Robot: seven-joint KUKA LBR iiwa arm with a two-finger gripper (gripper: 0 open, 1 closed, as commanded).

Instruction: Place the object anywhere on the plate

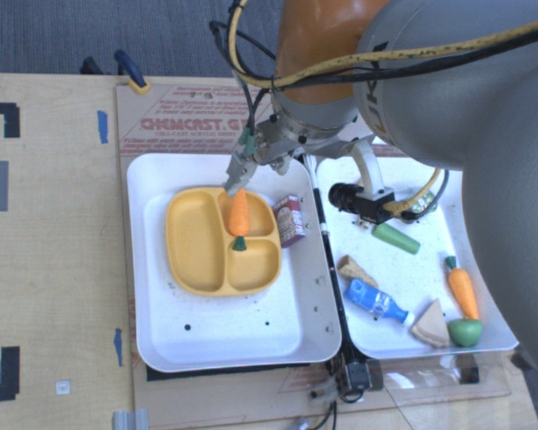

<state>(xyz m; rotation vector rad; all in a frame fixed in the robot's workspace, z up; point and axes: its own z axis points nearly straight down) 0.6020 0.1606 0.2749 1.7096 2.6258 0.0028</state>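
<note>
Arm (412, 52), nearest camera, hung over far edge of both bins. Gripper (238, 179) stood over far rim of yellow plate (197, 240) in left bin (224, 339); fingers seemingly slightly apart at top of toy carrot (239, 215), grip uncertain in this view. Carrot lay on plate's divider, green tip toward near edge. Small can (290, 219) leaned just beside plate. Right bin (484, 339) held second carrot (463, 292), blue bottle (375, 301), green cylinder (395, 237).

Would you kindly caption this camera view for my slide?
Gripper above a toy carrot lying on the yellow divided plate in the left bin.
</note>
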